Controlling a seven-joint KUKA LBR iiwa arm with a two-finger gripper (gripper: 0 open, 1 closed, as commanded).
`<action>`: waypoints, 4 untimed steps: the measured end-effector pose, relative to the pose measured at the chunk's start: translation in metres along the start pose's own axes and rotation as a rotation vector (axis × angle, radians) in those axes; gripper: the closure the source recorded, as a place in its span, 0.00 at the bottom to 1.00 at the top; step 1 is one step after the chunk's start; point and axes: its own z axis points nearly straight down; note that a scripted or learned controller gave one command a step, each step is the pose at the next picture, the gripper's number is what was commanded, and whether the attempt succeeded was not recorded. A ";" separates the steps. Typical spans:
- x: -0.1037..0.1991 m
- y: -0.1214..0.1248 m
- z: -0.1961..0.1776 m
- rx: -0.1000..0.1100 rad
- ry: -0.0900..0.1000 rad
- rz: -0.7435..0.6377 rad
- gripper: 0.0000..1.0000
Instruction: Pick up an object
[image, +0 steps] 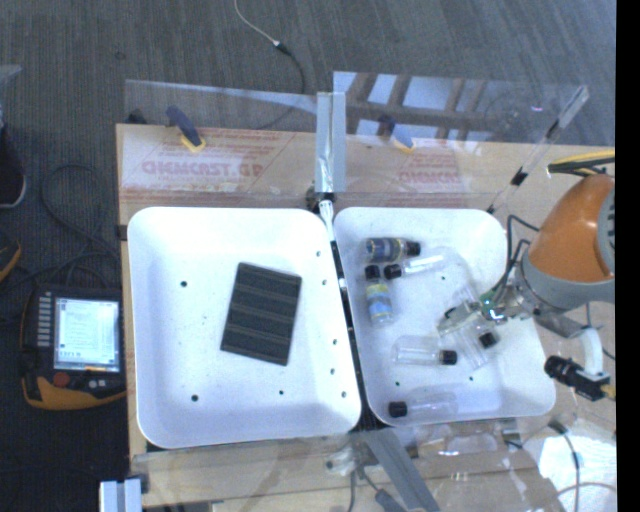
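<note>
Two shallow white bins are seen side by side on the surface (230, 165). In the left bin (160, 400) a dark ribbed slab (262, 313) lies flat near the middle, well apart from the arm. In the right bin (520, 395) several clear vials with dark caps are scattered: a dark-capped bottle (390, 247) at the far side, a small labelled vial (379, 301) near the dividing wall, a clear vial (424, 352) near the centre and another clear vial (425, 407) at the near edge. The arm (572, 245) is reached in from the right, its orange band above the bin's right edge, and the pincer (478, 315) is lowered among the clear vials at the right of that bin. Whether the pincer is spread or closed cannot be told, and nothing can be confirmed as held. A failed grasp is judged likely: the vials are round, smooth and transparent, so one could be rolled aside or squeezed out as the pincer closes, and closely packed neighbours could be knocked or wedged against it.
</note>
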 end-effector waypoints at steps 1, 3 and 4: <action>-0.015 0.089 0.005 0.005 -0.001 -0.038 0.00; -0.015 0.078 0.004 0.006 0.000 -0.098 0.00; -0.009 0.031 0.002 0.004 -0.003 -0.189 0.00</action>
